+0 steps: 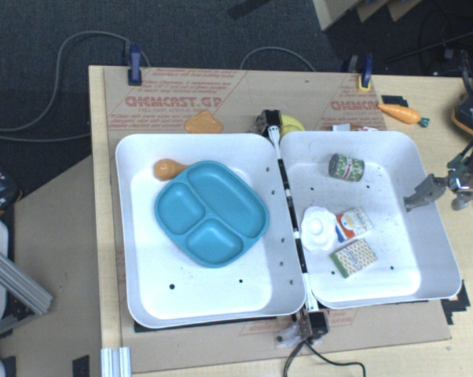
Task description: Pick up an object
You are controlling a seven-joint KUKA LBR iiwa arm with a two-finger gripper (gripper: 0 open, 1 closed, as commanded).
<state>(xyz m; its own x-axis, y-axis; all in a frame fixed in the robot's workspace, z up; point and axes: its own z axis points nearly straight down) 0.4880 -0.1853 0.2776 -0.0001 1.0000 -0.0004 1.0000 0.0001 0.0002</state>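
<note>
Pincer (pixel 422 197) at right bin's (pixel 425 277) 3 o'clock rim.
We can't tell its state; can (pixel 346 166) at 12, blue tray (pixel 211 213) in left bin (pixel 142 234).

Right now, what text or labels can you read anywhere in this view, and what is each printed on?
"CHEMCAST GP": red print on the brown board behind the left bin, repeated, partly cut off, behind the right bin.
Green can, small carton, green packet: printed labels, too small and blurred to read.
</note>
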